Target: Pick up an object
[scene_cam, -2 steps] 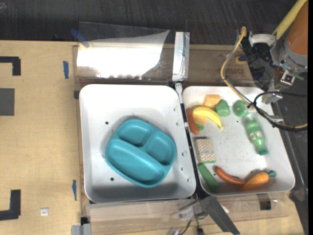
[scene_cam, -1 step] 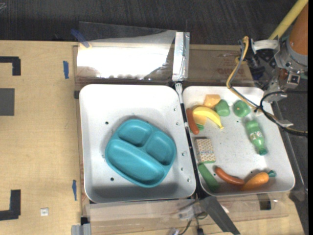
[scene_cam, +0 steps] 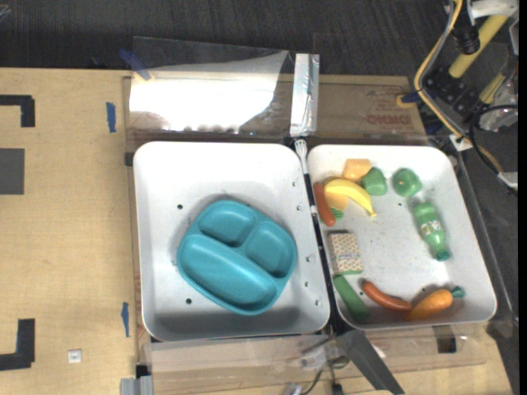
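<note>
Two shallow white bins sit side by side on the bench. Left bin (scene_cam: 156, 220) holds a teal divided plate (scene_cam: 237, 255), three compartments, lying flat and turned at an angle near the bin's middle. Behind this bin a sheet of clear plastic (scene_cam: 206, 89) lies against the cardboard surface.

Right bin (scene_cam: 473, 245) holds a scatter of toy food. Along its left wall lies a reddish sausage-like piece (scene_cam: 323, 205), with a yellow banana (scene_cam: 351, 196) touching it. Just behind the banana sit an orange block (scene_cam: 356, 169) and a small green piece (scene_cam: 375, 181). A round green item (scene_cam: 405, 181) lies further right, and a green bottle (scene_cam: 431, 229) lies on its side below it. Below the banana, a patterned rectangular packet (scene_cam: 346, 252) lies flat. At the front edge a dark green vegetable (scene_cam: 349, 296) lies beside a red chili-shaped piece (scene_cam: 384, 296), which touches an orange carrot (scene_cam: 433, 302).

At the upper right, off the bins, part of the robot (scene_cam: 473, 48) hangs with yellow and black cabling; I cannot tell how the jaws stand, nor whether they hold anything.
</note>
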Tool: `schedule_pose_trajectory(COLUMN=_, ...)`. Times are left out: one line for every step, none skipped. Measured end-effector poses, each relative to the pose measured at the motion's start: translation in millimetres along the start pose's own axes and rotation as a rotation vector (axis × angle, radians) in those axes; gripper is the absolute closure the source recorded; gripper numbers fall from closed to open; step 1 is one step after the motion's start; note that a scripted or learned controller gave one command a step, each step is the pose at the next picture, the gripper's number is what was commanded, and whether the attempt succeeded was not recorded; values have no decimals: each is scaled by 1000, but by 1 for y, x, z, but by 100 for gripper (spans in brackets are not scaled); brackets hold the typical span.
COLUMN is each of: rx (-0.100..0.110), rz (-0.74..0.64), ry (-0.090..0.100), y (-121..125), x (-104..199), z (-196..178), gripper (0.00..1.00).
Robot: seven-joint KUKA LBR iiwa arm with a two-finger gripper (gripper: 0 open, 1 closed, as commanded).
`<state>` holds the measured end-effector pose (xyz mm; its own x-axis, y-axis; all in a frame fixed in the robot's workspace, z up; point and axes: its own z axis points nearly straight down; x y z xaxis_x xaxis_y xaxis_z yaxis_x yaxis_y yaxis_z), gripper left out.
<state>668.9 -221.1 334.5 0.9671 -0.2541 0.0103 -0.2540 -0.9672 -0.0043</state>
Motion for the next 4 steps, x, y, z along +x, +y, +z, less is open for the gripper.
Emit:
schedule_pose_trajectory(rx=3, rz=-58, ry=-19, y=1, x=-3, z=90, gripper=100)
schedule_pose_trajectory(rx=2, rz=-58, ry=-17, y=1, x=-4, z=149, gripper=100)
schedule_pose_trajectory(rx=1, rz=-58, ry=-12, y=1, x=-3, z=146, gripper=0)
schedule_pose_trajectory(rx=-2, rz=19, ry=11, y=7, x=-18, z=220, gripper=0)
